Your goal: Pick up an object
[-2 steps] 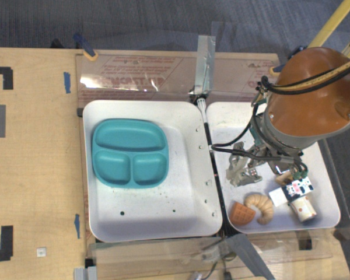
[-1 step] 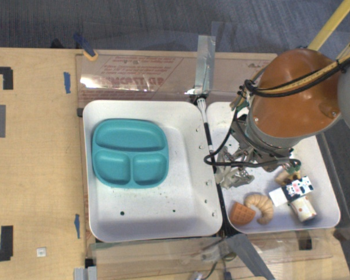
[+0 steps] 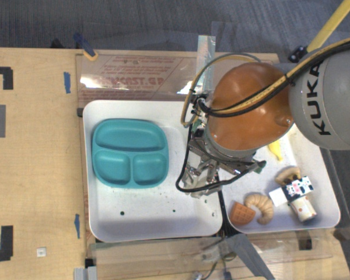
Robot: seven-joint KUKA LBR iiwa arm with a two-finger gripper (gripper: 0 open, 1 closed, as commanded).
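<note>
Nearest the camera, in the right-hand shallow white plastic bin (image 3: 329, 217), lie the likeliest pickings: an orange ridged wedge-shaped toy (image 3: 241, 214) touching a tan curled croissant-shaped toy (image 3: 262, 205), and just beside them a white cow-patterned small carton (image 3: 296, 195). Further back a yellow banana-like piece (image 3: 275, 150) peeks out from under the grey and orange arm (image 3: 251, 107).

The metal gripper (image 3: 201, 177) hangs over the right edge of the left-hand white bin (image 3: 105, 223), near the wall shared by the 2 bins. Whether it is spread or closed I cannot tell, and nothing shows held in it.

Judging from this, 3 risks stand out. A straight descent would likely close on bare bin floor. Drifting right, it could strike the shared wall. The teal 3-compartment plastic tray (image 3: 129, 152) looks too broad and flat to pinch.
</note>
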